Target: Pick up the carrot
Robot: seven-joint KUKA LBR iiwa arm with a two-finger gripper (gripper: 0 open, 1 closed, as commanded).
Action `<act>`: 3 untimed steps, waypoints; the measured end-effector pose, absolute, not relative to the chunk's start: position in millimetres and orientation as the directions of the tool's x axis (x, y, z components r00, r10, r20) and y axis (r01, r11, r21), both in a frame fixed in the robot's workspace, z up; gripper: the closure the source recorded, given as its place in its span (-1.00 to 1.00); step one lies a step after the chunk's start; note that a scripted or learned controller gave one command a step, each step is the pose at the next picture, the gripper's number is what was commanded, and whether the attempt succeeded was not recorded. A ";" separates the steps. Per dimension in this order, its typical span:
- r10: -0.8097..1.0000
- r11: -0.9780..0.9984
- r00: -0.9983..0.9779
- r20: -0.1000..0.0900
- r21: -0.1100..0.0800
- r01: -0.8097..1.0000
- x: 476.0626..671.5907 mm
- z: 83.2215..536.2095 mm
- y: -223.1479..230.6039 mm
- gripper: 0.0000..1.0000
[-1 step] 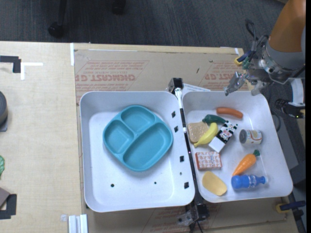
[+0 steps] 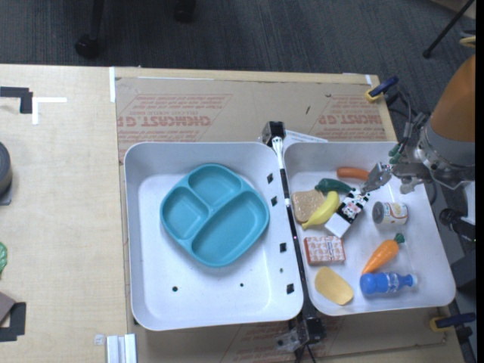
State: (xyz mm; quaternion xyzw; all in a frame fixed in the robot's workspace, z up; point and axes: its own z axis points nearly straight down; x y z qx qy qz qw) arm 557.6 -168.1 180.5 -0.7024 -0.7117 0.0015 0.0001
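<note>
The carrot (image 2: 380, 254), orange with a small green top, lies tilted in the right bin (image 2: 423, 203), toward its front right. It sits just above a blue bottle (image 2: 386, 283) and below a small white can (image 2: 391, 213). My gripper (image 2: 376, 178) hangs over the back part of the right bin, well behind the carrot and apart from it. It is close to a black-and-white carton (image 2: 352, 206) and an orange sausage (image 2: 352, 173). Nothing shows in its grasp.
The right bin also holds a banana (image 2: 323, 209), a bread slice (image 2: 305, 203), a green piece (image 2: 331, 185), a red-and-white box (image 2: 324, 249) and a yellow disc (image 2: 333, 286). A blue divided plate (image 2: 215, 214) lies in the left bin (image 2: 144, 278).
</note>
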 end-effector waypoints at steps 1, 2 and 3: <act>0.994 0.107 -0.107 0.000 -0.001 0.994 489.6 106.3 -182.2 -1.00; 0.944 0.331 -0.331 -0.001 0.003 0.944 479.9 92.3 -183.6 -1.00; 0.945 0.327 -0.327 -0.005 0.007 0.945 482.2 101.9 -184.6 1.00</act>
